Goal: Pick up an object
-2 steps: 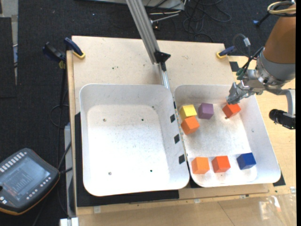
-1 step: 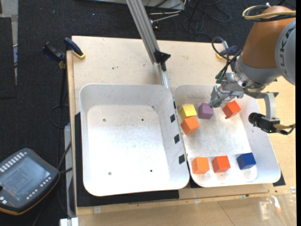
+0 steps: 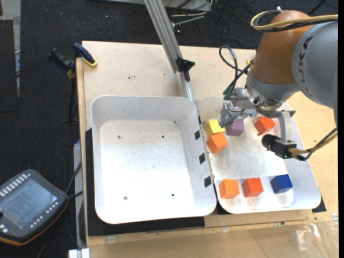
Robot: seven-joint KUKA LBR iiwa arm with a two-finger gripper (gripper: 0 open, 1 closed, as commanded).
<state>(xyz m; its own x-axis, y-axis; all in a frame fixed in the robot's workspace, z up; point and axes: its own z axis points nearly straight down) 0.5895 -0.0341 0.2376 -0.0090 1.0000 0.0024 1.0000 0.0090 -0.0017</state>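
Note:
My gripper [image 3: 234, 116] hangs low over the far part of the right bin [image 3: 301, 198], under the grey and orange wrist. A purple cube [image 3: 236, 127] lies directly below it, its far edge hidden by the gripper. Just to the left of it sit a yellow cube [image 3: 213, 126] and an orange cube [image 3: 217, 142], touching each other. An orange-red cube [image 3: 264, 125] lies to the right of the purple one. Along the near side of the bin stand an orange cube [image 3: 229, 188], a red-orange cube [image 3: 252, 186] and a blue cube [image 3: 281, 183].
The left bin [image 3: 102, 144] adjoins the right one, and their rims meet near the yellow cube. A slanted metal pole [image 3: 164, 28] rises behind the bins. A black connector with cable [image 3: 275, 145] sticks out beside the wrist. A teach pendant [image 3: 27, 206] lies at the lower left.

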